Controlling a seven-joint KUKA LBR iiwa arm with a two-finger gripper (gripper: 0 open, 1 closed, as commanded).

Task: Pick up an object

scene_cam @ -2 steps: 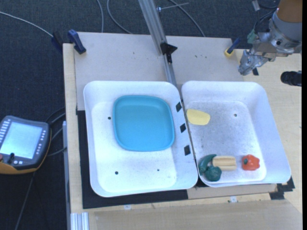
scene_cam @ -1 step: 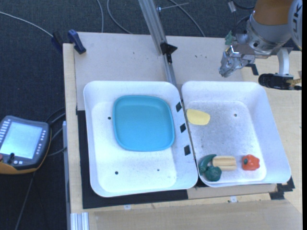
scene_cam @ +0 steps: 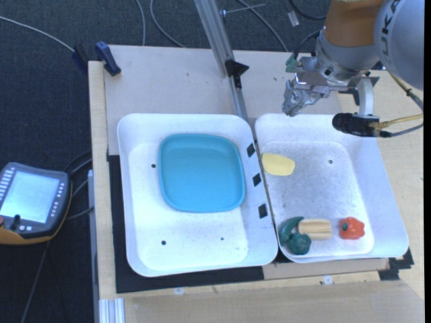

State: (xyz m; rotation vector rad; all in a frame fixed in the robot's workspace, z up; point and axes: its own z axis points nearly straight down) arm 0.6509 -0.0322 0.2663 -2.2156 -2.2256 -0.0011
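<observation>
Gripper is seen hanging above the far edge of the right bin, at the end of the grey arm with its orange band reaching in from the right. Nothing is held between the fingers; whether they are spread or pressed together cannot be told from this angle, since the metal tips are seen as one small, blurred cluster.

Four objects are seen lying in the right bin. A yellow piece is placed near the bin's left wall, toward the far side, well apart from the rest. Along the near wall, a dark green item is found in the left corner, touching a tan, roll-shaped item just beside it, and a small red pepper-like item is set a little to the right of these.

A blue square plate is seen resting flat in the left bin. Both bins are carried side by side on the pale counter. A handheld control pendant is left on the dark floor at the left, among loose cables.
</observation>
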